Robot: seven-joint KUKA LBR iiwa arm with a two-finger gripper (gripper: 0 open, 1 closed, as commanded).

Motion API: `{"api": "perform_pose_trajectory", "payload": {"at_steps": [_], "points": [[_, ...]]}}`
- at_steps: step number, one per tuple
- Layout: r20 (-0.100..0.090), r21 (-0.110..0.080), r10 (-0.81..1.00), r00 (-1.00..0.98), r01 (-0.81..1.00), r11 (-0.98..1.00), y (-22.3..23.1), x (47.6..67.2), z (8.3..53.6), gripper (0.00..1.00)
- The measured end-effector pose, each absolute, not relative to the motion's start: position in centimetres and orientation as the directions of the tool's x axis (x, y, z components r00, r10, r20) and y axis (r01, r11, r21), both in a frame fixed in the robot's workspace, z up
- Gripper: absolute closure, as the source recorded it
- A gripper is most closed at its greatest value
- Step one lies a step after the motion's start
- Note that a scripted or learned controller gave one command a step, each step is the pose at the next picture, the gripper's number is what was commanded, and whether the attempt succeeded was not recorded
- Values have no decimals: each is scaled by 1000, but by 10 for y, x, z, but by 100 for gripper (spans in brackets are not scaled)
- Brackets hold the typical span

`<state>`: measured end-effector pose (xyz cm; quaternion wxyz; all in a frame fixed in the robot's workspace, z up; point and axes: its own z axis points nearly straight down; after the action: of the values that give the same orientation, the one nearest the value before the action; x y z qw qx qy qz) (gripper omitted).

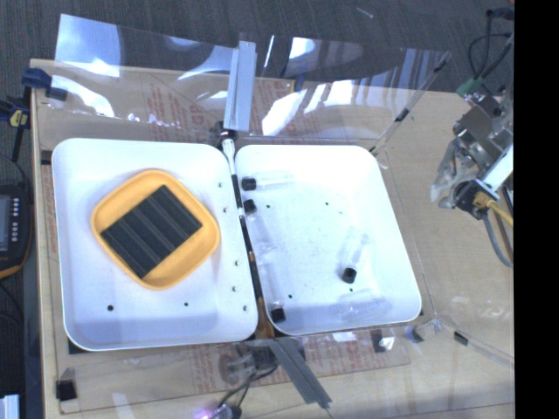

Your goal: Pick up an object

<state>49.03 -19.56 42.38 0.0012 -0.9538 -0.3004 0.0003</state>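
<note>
Left bin (pixel 79 321): one yellow dish (pixel 155 227) with a dark ribbed top, lying flat near the middle, untouched. Right bin (pixel 397 260): one clear small bottle (pixel 352 256) with a black cap, lying on its side toward the near right corner. Gripper (pixel 467 190): off past the right bin's edge, above the bench, well apart from both items; whether it is spread or closed cannot be told. Task status: judged not begun; approach, grasp and lift all remain.

faint reddish print on the bench (pixel 419 225) surface, too blurred to read, no other text
</note>
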Motion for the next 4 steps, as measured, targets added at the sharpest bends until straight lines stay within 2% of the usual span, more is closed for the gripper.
{"api": "perform_pose_trajectory", "payload": {"at_steps": [1,2,3,4], "points": [[-1,-1,209,978,209,-978,-210,477,422,100],[-7,-6,249,969,249,-969,-210,502,270,100],[-3,-4,613,790,613,-790,-209,533,299,100],[-3,-3,320,948,320,-948,-207,526,368,100]]}}
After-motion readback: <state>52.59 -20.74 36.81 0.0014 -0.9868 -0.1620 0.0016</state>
